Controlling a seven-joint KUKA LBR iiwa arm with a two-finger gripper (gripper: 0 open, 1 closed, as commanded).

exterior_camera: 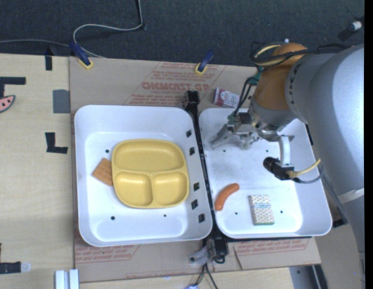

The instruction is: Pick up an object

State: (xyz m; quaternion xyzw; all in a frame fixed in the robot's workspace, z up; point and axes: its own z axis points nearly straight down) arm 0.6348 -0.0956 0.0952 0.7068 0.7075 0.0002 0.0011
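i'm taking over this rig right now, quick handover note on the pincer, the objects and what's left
Pincer: low over the upper left part of the right bin, nothing visible between its fingers; whether they are open or shut cannot be told.
Right bin: orange sausage-shaped toy near the left wall, small patterned card box beside it toward the front.
Left bin: yellow divided plate in the middle, a tan cracker-like piece tucked at its left edge.
Done: nothing lifted yet.
Left: pick one object; the sausage toy and box lie nearest the pincer.

Gripper [225,138] low in right bin [307,218] w/ sausage [226,195] & card box [261,209]; yellow tray [151,172] in left bin [93,218].
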